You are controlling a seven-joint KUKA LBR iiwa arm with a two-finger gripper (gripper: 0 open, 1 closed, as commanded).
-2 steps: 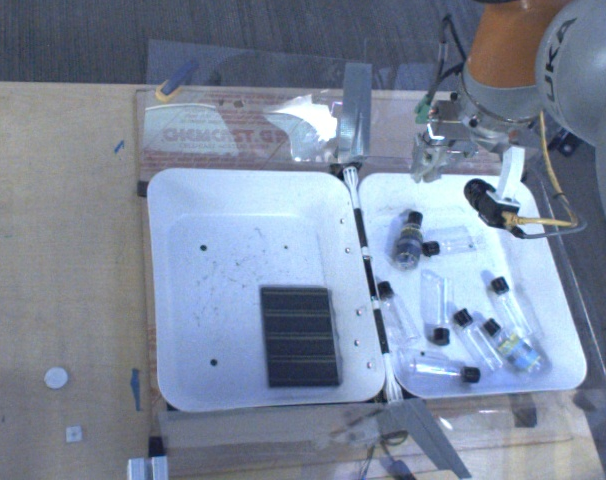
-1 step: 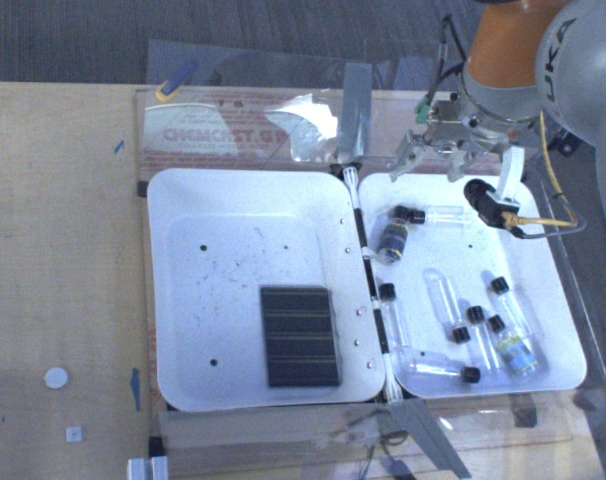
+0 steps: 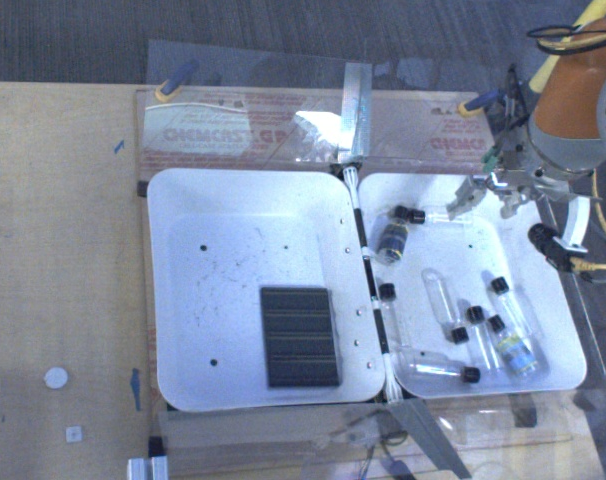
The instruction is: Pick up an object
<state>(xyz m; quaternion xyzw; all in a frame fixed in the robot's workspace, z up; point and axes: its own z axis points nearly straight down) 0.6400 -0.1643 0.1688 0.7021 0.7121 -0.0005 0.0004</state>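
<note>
Two white bins sit side by side before us. We see the left bin (image 3: pixel 183 208) holding a dark ribbed block (image 3: pixel 301 336) at lower centre. The right bin (image 3: pixel 568 368) holds several clear vials with black caps (image 3: pixel 503 320), scattered toward the lower right, plus a small dark bottle (image 3: pixel 392 239) near the divider. The gripper (image 3: pixel 491 194) hovers over the right bin's upper edge, fingers spread apart, grasping nothing, well apart from the vials.

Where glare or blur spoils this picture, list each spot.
Camera view: glare whitens the clear plastic sheet behind the bins; the clear vials in the right bin nearly vanish against its white floor; the claw looks soft; the dark ribbed block reads sharply.
</note>
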